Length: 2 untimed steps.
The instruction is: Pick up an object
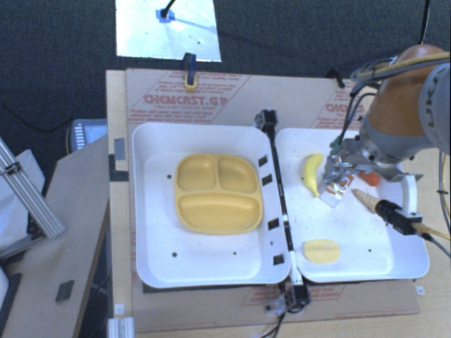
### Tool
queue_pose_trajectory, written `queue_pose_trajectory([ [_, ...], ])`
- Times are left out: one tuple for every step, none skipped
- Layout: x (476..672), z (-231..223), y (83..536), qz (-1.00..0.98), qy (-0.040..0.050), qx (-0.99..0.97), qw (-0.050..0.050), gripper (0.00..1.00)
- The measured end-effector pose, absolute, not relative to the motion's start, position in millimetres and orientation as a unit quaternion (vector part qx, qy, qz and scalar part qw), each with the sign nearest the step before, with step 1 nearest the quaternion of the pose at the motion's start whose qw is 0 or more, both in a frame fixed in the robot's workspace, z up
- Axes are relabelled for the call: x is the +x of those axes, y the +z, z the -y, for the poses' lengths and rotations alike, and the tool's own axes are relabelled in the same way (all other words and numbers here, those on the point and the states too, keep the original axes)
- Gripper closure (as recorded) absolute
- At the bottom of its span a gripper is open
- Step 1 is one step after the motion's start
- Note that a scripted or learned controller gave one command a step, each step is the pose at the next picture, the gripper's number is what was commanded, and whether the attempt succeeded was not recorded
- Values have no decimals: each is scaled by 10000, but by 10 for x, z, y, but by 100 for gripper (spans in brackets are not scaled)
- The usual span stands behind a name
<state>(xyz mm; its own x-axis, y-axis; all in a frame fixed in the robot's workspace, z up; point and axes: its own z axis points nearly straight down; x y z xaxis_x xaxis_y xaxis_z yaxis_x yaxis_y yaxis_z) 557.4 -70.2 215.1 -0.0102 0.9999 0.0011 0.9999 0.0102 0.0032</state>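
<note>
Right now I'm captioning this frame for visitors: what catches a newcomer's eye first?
The yellow divided tray in the middle of the left bin. Then the grey-and-orange arm, its gripper low in the right bin over a small white-and-orange item, with a banana just left of it.

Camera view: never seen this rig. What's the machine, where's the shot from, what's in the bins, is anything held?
One fixed camera looks down at a slant on two white bins. The grey arm with an orange band reaches in from the right; its gripper sits low in the right bin, over a small white and orange item. Whether it holds that item can't be told. Nearby lie a banana and a pale yellow disc. The left bin holds a yellow divided tray.
</note>
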Motion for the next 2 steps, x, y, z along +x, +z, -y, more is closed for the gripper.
queue_pose_trajectory([
  [5777,187,2279,-7106,20,7035,9,100],
  [5995,-310,2382,-7107,25,7035,6,100],
])
